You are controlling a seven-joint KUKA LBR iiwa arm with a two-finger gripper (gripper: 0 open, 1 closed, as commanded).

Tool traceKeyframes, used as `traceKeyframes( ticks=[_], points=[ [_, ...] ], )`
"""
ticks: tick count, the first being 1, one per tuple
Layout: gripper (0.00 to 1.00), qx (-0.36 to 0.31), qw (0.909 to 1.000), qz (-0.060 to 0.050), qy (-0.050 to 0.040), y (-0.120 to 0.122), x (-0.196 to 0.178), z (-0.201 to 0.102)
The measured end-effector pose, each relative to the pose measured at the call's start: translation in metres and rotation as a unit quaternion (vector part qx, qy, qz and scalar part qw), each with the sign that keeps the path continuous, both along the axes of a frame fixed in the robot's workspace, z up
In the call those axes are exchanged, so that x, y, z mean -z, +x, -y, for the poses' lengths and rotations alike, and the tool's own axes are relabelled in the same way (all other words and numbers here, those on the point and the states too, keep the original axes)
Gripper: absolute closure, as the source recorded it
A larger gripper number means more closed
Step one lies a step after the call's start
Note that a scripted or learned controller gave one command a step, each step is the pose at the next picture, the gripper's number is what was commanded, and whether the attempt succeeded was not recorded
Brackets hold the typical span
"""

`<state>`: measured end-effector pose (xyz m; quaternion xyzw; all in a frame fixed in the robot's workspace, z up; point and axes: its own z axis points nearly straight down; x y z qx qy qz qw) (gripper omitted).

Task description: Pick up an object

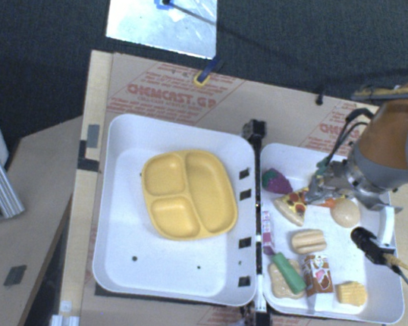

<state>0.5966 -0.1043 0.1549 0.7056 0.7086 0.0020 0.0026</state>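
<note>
Glossy yellow 3-compt. plastic tray [188, 193]

dark carpet floor [43, 18] around a wooden bench [41, 171].

Your right bin [395, 302] crowded, pizza slice [290, 206], purple piece [278, 182], bun [308, 240], green piece [286, 278] and cheese wedge [351, 294] set near one another with narrow gaps, left bin [116, 206] roomier, open floor around the yellow divided plate [187, 193].
</note>
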Motion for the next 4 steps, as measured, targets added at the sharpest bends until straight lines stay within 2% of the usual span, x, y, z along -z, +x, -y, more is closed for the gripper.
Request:
traceKeyframes(
  ticks=[1,2,3,4],
  points=[
    [1.0,0.0,1.0,-0.001,0.0001,0.0,-0.044,0.004],
    [1.0,-0.001,1.0,-0.001,0.0004,0.001,-0.072,0.004],
    [1.0,-0.003,1.0,-0.003,0.0016,-0.022,-0.079,-0.047],
    [1.0,-0.002,1.0,-0.004,0.0016,-0.061,-0.08,-0.09]
  ],
)
